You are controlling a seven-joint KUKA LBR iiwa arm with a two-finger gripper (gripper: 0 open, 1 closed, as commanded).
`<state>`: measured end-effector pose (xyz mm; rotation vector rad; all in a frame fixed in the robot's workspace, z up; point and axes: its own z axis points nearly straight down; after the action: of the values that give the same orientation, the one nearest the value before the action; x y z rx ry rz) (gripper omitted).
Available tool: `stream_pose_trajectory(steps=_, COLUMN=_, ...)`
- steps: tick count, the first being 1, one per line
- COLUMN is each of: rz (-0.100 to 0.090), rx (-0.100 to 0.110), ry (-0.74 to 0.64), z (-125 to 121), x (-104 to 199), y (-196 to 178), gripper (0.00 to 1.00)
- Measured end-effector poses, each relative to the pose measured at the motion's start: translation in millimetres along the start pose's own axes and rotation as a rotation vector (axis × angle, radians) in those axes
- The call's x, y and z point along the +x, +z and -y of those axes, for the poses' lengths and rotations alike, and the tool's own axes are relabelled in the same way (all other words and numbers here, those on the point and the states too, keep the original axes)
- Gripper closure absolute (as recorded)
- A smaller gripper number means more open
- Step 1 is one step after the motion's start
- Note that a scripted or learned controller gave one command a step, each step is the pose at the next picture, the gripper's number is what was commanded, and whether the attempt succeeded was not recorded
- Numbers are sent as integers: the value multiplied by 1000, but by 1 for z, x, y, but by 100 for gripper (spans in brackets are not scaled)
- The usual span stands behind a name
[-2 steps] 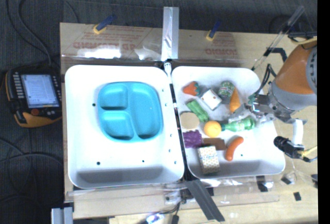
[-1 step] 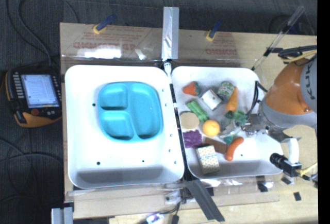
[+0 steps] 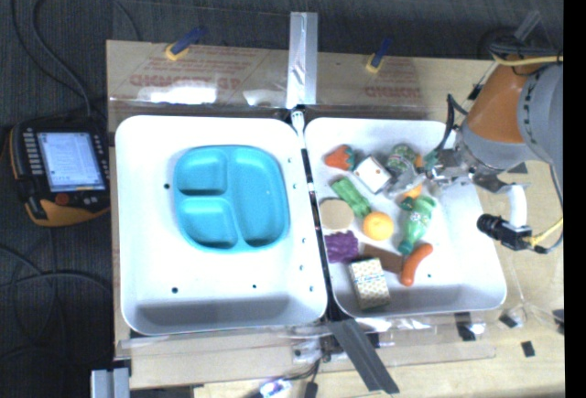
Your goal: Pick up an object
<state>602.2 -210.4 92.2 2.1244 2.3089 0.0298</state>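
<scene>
Patterned box, toys beyond.

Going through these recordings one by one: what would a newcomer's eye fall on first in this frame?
First the bright blue divided tray, lying in the left bin. Next the jumble of small colourful toys in the right bin: a yellow ball, a purple piece, green and orange items. Then the arm's orange band at the right, with the gripper low at that pile's upper right edge.
</scene>
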Motion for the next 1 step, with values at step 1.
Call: stream_pose_trajectory(steps=1, rz=10, rx=1, ry=-1, z=1, x=-2, y=-8, gripper=100)
